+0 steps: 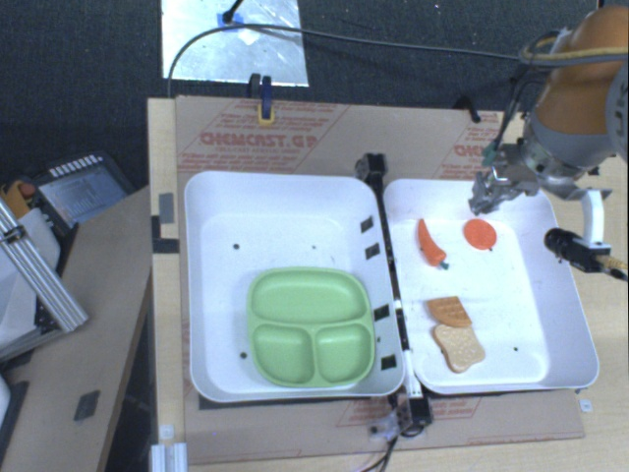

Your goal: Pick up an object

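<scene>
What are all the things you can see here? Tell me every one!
bins: 2, white, side by side on the bench
divided plate: 1, light green, in the left bin, near its front
carrot: 1, orange with a green tip, in the right bin, left of the round slice
round slice: 1, orange-red, toward the back of the right bin
bread slices: 2, tan and brown, touching each other at the front of the right bin
clamp: 1, yellow and black, on the bench's back edge
foil sheet: 1, silver, behind the bench
arm: 1, grey with an orange band, at the right
end effector: 1, grey, just above the round slice
</scene>
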You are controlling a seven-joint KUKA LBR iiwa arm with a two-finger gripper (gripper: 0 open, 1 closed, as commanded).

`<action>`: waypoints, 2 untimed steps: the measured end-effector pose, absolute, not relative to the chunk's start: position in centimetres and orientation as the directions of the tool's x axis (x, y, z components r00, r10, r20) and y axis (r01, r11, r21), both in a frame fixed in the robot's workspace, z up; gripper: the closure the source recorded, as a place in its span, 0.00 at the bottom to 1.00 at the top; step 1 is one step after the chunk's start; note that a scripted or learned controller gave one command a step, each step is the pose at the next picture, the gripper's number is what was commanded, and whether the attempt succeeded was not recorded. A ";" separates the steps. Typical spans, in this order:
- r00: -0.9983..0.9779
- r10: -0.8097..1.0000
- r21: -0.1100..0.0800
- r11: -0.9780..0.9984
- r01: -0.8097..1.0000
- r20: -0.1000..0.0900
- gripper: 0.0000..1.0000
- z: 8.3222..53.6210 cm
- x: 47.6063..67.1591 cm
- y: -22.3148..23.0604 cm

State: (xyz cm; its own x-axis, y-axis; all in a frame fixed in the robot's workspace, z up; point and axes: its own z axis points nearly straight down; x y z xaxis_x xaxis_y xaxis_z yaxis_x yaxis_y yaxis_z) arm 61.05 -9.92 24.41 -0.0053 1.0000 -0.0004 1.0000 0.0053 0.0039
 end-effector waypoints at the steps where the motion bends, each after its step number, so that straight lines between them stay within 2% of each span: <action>1: -0.005 1.000 0.006 0.005 1.000 -0.001 1.00 29.8 61.2 -9.9; 2: -0.008 1.000 -0.001 0.008 1.000 0.001 1.00 28.5 57.9 -5.0</action>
State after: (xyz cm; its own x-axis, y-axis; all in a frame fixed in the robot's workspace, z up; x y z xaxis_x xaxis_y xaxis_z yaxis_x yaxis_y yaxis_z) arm 57.91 -4.96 28.50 -0.0077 1.0000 0.0011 1.0000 0.0077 -0.0007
